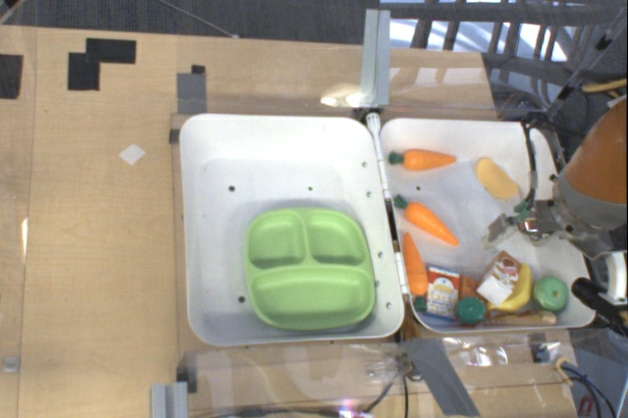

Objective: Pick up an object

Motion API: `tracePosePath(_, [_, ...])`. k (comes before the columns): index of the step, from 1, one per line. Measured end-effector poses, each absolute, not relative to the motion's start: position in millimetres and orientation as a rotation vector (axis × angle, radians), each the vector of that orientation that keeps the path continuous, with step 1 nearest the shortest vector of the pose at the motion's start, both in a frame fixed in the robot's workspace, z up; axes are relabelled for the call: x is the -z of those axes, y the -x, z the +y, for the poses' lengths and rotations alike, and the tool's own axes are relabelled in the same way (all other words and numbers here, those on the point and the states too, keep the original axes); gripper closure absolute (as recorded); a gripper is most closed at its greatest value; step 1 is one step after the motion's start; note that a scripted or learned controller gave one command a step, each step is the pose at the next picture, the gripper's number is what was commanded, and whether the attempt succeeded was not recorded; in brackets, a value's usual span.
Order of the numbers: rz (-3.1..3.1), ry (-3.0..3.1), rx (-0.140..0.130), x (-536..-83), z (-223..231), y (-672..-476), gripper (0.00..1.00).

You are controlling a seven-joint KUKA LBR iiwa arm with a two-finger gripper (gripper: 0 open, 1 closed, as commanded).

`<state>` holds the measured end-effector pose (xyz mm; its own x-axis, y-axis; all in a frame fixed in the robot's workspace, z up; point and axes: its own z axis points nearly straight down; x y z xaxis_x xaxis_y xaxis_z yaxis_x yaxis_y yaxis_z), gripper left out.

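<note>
The gripper hangs with its fingers spread and holding nothing just above the banana, probably because the toys cluster there in the right bin, a carrot left of it.

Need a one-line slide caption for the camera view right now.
KUKA gripper poised over right bin of toy carrots and groceries; green divided plate sits in left bin.

Three carrots, one banana, one green divided plate, two white bins, one juice carton.
</note>
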<state>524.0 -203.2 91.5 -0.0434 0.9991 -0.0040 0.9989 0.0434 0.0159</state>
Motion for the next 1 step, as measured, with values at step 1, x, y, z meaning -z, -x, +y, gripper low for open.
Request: tracePosePath(1, [2.209,-2.206,-0.015,-92.0,-191.9,-513.0,0.0])
